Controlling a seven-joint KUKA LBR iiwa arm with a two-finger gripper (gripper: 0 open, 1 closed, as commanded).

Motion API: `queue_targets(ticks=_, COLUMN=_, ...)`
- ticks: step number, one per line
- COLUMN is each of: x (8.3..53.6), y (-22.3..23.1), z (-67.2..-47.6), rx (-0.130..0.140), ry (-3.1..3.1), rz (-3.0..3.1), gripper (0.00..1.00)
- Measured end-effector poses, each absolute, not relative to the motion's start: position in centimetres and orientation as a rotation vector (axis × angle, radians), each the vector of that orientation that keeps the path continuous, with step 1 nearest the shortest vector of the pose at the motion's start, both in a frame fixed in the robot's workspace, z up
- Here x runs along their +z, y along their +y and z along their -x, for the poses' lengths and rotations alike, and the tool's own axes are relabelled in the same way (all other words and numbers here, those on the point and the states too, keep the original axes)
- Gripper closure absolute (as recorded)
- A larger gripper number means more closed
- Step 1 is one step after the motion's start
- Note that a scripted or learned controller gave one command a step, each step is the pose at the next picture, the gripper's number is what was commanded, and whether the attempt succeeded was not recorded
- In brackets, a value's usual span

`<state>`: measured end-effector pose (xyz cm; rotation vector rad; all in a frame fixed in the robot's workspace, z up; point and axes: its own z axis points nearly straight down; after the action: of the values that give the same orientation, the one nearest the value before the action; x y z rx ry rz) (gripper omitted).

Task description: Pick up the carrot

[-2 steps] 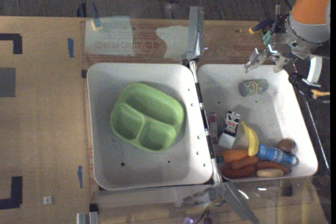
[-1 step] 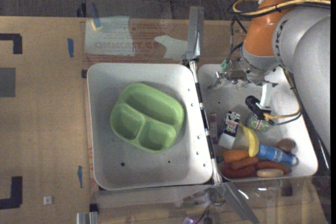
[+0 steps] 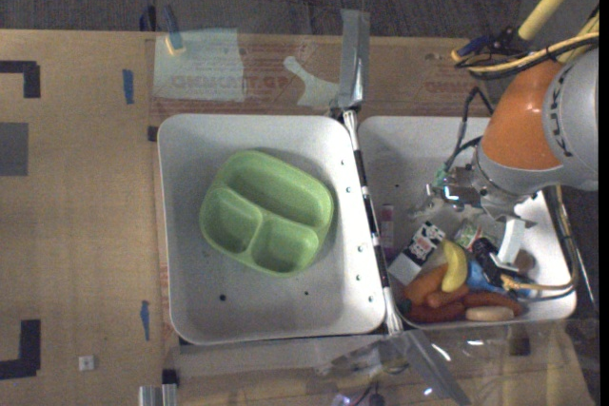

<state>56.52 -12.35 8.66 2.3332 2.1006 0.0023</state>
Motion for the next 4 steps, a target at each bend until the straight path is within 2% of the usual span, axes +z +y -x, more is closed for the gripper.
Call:
queue_targets(ticks=1, x=8.7, y=-16.3, z=-48.2, rx=0.011, ry=1.638, rz=-2.689, gripper=0.0)
queue_targets(ticks=2, x=9.5, y=-12.8, z=-47.7, rx=-0.012, ry=1.732, rz=-2.598, gripper=0.0)
queue_targets(ticks=3, x=8.7, y=-10.8, z=-48.0, rx=0.004, ry=1.707, rz=-2.629, gripper=0.0)
queue_targets(ticks=4, x=8.7, y=-14.0, z=-48.1, rx=0.008, ry=1.988, rz=-2.427, gripper=0.0)
